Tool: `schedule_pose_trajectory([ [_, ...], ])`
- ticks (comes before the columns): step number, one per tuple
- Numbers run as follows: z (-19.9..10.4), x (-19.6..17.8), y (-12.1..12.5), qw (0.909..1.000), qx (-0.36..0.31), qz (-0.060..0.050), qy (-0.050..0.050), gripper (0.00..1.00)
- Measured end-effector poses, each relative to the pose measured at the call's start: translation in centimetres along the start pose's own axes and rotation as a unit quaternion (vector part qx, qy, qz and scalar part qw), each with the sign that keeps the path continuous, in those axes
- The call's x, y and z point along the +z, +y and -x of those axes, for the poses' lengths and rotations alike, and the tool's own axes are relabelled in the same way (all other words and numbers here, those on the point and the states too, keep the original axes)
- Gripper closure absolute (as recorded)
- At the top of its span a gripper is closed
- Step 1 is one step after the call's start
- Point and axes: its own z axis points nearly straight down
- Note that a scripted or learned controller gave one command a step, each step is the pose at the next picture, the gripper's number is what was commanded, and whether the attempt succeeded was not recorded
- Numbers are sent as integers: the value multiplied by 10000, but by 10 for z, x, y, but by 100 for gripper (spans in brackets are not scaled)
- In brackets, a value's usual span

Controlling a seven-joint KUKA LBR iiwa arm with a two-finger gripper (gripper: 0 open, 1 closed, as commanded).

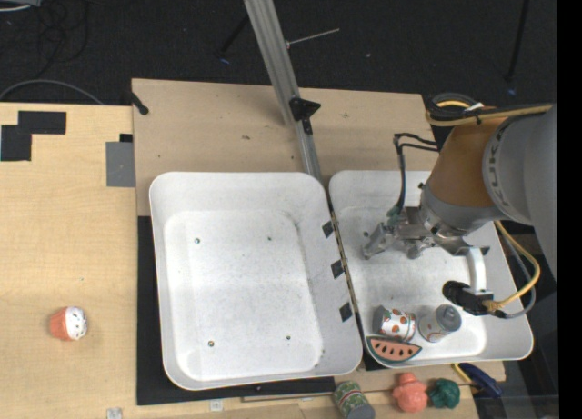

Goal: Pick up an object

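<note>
While the grey arm [509, 167] with its orange band reaches in from the right edge of the frame, we see its gripper [386, 243] low over the right bin [364, 192], in the middle right of the picture; we cannot tell whether the tool is open or closed, and we see nothing gripped in it. At the lower edge of that same bin we find the things to pick from: a small white cup with red marks [396, 324], lying just beside a grey round object [443, 319] to its right, and a watermelon slice [394, 350] touching the bin's near rim just below the cup. All three lie well below the gripper in the frame and apart from it. We see the left bin [173, 199] filling the centre of the picture, its right rim meeting the right bin's left rim, with small black clips along the seam. Below the bins, at the bottom edge of the frame, we note a dark can-like item [351, 398], a pink toy [409, 393] and a green toy [445, 394] in a row on the bench. At the lower left of the frame an orange and white ball [68, 324] rests on the light wooden table [55, 226], well apart from both bins. A metal rail [275, 63] runs slantwise from the top centre down to the bins' far rims
</note>
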Motion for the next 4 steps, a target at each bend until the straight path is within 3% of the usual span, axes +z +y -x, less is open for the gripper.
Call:
schedule_pose_trajectory([
  [1, 1, -11, 0, 10000, 25, 1, 5, 100],
  [2, 4, -74, 1, 10000, 2, 26, -2, 100],
  [4, 3, -154, 2, 10000, -11, 16, -1, 100],
])
